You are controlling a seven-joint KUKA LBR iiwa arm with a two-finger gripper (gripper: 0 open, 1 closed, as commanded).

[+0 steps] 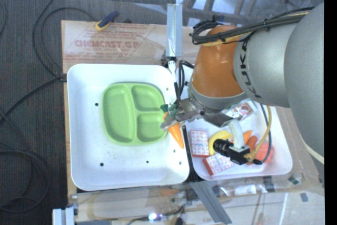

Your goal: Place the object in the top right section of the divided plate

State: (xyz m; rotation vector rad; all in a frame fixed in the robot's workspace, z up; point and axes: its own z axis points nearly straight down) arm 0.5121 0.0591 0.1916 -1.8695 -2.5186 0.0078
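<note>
A green divided plate (120, 116) lies in the left white bin (89, 166). It has one long section on the left and two smaller ones on the right. My gripper (173, 116) hangs at the plate's right rim, above the wall between the two bins. It is shut on a toy carrot (177, 137). The carrot's green top (165, 108) points toward the plate's top right section (147, 96), and its orange tip slants down over the divider. The arm's orange band hides the gripper's upper part.
The right bin (281, 166) holds red-and-white packets (198, 143), a yellow piece (217, 140), a pale bottle-like thing (236, 130) and orange pieces (261, 151). A blue-and-yellow tool (107, 19) lies on the cardboard behind the left bin.
</note>
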